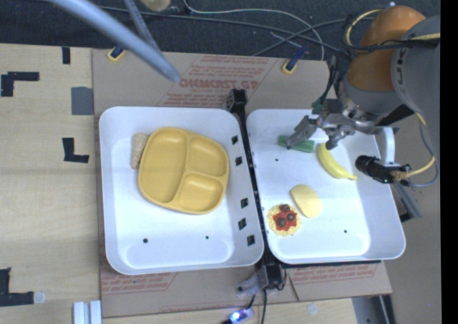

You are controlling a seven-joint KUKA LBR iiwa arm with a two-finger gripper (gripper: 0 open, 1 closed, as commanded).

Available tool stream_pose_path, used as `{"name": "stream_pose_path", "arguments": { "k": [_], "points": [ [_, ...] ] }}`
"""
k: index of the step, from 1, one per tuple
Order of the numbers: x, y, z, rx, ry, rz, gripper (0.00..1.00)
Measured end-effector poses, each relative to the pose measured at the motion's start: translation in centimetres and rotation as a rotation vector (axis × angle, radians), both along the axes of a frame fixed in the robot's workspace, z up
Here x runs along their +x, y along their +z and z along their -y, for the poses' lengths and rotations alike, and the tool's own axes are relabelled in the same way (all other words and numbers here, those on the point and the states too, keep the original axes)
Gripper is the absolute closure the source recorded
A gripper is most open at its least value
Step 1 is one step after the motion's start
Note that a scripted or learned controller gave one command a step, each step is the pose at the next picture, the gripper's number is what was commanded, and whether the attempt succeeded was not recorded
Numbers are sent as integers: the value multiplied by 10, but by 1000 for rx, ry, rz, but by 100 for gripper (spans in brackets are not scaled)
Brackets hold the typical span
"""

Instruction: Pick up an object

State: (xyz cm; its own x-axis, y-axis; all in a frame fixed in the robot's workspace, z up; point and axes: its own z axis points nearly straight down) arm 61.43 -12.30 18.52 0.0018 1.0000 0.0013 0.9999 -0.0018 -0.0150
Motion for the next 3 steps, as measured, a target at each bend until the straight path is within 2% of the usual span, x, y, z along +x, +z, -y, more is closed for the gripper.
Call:
{"name": "stream_pose_path", "arguments": {
  "k": [1,2,3],
  "points": [
    [3,7,0,-2,3,13,0],
    [4,-38,3,-2,3,9,0],
    [1,-102,1,-3,3,12,0]
  ]
}}
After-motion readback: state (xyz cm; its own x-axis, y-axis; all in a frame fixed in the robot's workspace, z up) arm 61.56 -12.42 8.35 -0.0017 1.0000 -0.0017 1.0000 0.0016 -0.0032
